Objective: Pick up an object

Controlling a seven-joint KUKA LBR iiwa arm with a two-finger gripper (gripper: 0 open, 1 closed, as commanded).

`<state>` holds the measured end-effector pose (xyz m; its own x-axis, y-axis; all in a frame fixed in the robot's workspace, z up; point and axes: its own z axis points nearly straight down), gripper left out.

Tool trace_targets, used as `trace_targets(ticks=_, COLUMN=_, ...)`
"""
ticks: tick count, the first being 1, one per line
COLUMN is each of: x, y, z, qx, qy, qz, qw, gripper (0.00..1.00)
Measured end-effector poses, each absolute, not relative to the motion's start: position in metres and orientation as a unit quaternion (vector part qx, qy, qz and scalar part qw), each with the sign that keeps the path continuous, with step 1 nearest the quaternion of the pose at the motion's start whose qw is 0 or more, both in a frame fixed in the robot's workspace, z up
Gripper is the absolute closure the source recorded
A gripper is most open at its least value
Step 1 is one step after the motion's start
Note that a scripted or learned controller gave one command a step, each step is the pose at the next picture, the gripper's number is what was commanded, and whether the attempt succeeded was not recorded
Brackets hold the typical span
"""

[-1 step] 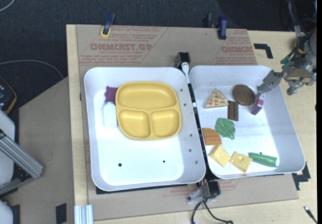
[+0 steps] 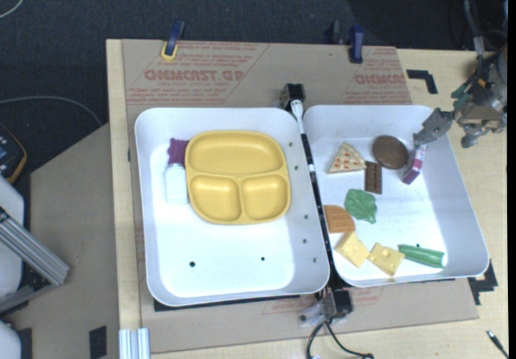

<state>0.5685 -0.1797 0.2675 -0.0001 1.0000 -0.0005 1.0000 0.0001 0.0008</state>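
The right bin (image 2: 451, 212) holds several toy foods: a pizza slice (image 2: 347, 159), a round brown cookie (image 2: 390, 151), a chocolate bar (image 2: 373, 177), a green leafy piece (image 2: 361, 205), an orange waffle (image 2: 339, 219), two cheese chunks (image 2: 352, 249) and a green pickle (image 2: 421, 254). A small purple and white tube (image 2: 413, 165) lies tilted near the bin's far right. My gripper (image 2: 453, 133) hangs over the bin's far right corner, open, with nothing between its fingers. One grey finger (image 2: 431, 127) ends just above the tube and beside the cookie.
In the left bin (image 2: 234, 269) a yellow three-part plate (image 2: 238, 174) lies next to a white bottle with a purple cap (image 2: 175, 172). A black divider bar (image 2: 305, 157) runs between the bins. Clamps (image 2: 171, 41) hold the cardboard bench at the back.
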Motion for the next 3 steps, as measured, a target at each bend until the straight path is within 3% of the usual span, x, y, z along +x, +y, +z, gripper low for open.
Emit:
trace_targets(ticks=2, x=0.569, y=-0.173, z=0.182, qx=0.707, qy=0.707, qz=-0.0014, qw=-0.003, gripper=0.00)
trace_targets(ticks=3, x=0.559, y=-0.172, z=0.133, qx=0.707, qy=0.707, qz=-0.0014, qw=-0.003, gripper=0.00)
